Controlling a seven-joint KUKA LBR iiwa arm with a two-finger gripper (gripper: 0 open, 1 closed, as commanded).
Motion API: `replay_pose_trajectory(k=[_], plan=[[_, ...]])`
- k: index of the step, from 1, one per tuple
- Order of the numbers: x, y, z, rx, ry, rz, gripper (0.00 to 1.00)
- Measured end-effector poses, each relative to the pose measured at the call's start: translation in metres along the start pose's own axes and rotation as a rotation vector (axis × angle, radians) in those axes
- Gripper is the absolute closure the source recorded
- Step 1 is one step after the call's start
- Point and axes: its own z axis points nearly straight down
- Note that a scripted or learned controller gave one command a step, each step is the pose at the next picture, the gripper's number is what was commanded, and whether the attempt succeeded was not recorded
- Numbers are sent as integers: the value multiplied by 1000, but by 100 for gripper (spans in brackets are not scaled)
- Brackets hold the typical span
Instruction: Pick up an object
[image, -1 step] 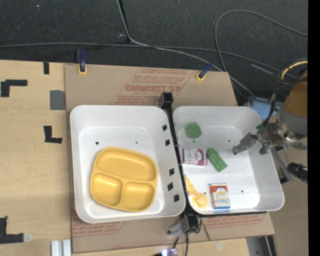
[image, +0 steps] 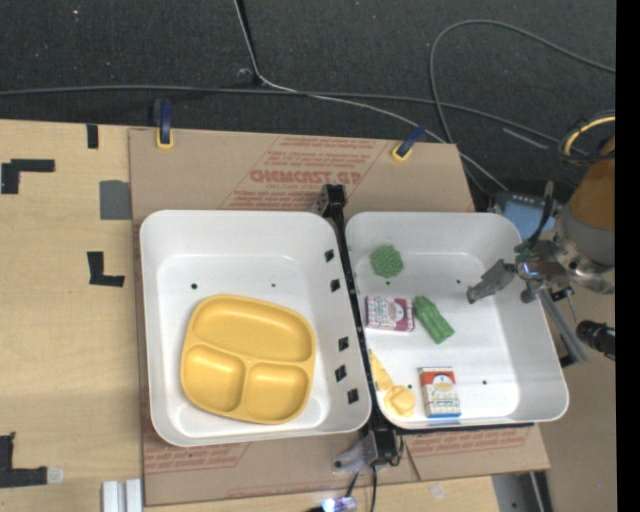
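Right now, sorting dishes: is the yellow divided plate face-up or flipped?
Face-up: the yellow divided plastic plate shows three hollow compartments, lying flat in the left white bin.

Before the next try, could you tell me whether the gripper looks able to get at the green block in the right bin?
Probably yes: the gripper hovers right of the green block, with bare bin floor between them.

The right bin (image: 520, 400) is offering the most open floor along its right half, from the back wall down to the front right corner. The gripper (image: 487, 283) is hanging over that bin's right side. Obstacles are crowding the left half: a green ball (image: 387, 262) near the back, a pink box (image: 389, 313) and green block (image: 434, 319) sitting close together mid-bin, a yellow piece (image: 393, 390) and red box (image: 439, 392) lying near the front wall. In the left bin (image: 160, 300), a yellow tray (image: 248, 357) is taking up most of the floor, leaving a strip free along the back.
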Motion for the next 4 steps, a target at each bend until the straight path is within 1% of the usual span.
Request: replay_pose_trajectory(k=[1, 2, 3, 4], plan=[[-1, 1, 43, 2, 0, 0, 0], [3, 9, 101, -1, -1, -1, 0], [3, 11, 100, -5, -2, -1, 0], [3, 12, 90, -11, -4, -1, 100]])
